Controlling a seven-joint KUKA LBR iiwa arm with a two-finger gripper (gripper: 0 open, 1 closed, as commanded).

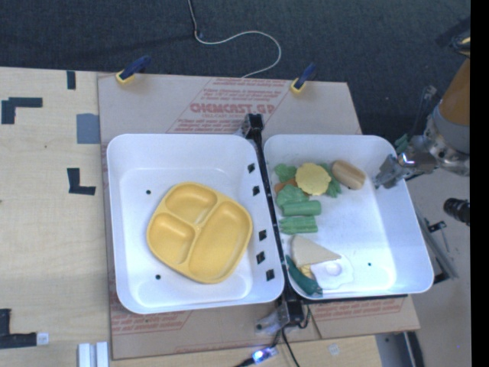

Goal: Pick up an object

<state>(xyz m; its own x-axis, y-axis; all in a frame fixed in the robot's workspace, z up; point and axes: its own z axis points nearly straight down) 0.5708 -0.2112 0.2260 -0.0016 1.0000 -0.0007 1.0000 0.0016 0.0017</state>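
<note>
Two white bins side by side on a printed cardboard sheet [221, 105], clamped at its far edge by a clip at the left [132, 69] and a clip at the right [303, 76]. In the left bin [122, 205]: one yellow plate [200, 232] with three compartments, lying flat near the middle, nothing on it. In the right bin [397, 235]: a cluster of toy food, crowded toward the wall shared with the left bin. At the far end of that cluster, a brown roll [349, 175], touching or just beside a yellow disc [312, 178] with green leaves under it; a small orange bit [283, 184] just left of the disc. Nearer the camera, two green pieces, one [296, 203] stacked just above the other [298, 224] along the dividing wall. Below those, a pale wedge [312, 249], then a white egg [334, 271] with a yellow spot, and a dark green strip [304, 281] in the near corner. Right half of that bin's floor bare. Gripper [388, 173] at the right bin's far right rim, near the roll but apart from it, holding nothing visible; too small and dark to say whether spread or pressed together. Arm [458, 121] reaching in from the right. White cable [244, 40] looping over the dark floor beyond the cardboard
</note>
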